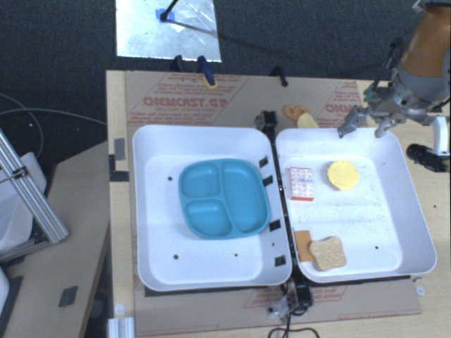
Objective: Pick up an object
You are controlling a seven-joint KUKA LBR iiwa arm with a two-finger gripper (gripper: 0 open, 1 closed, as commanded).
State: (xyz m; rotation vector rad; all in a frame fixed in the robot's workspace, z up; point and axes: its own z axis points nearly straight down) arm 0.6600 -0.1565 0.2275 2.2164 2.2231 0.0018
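Since the claw (367, 124) hangs over the far rim of the right bin (416, 210) with both fingers spread apart and nothing between them, no pick has happened yet. Going left to right: the blue divided plate (224, 197) sits in the left bin (158, 189), far to the claw's left and nearer the viewer, across the divider. The small red-and-white packet (301, 184) lies left of the claw and nearer the viewer; it carries print, too small to read. The tan wafer (303, 245) and the toast slice (328, 253) lie at the near edge, well apart from the claw. The yellow round piece (343, 175) is the closest candidate, just left of the claw and a bit nearer the viewer.

Risks, as judgement: the yellow piece and packet look flat and low, so the fingers could close above them or skid them along the bin floor. Descending where it hangs now, the claw may strike the bin rim. The toast touches the wafer, so a grab could drag both.

Readable writing: the cardboard (190, 94) under the bins shows red "CHEMCAST", far left of the claw. Remaining print is illegible.
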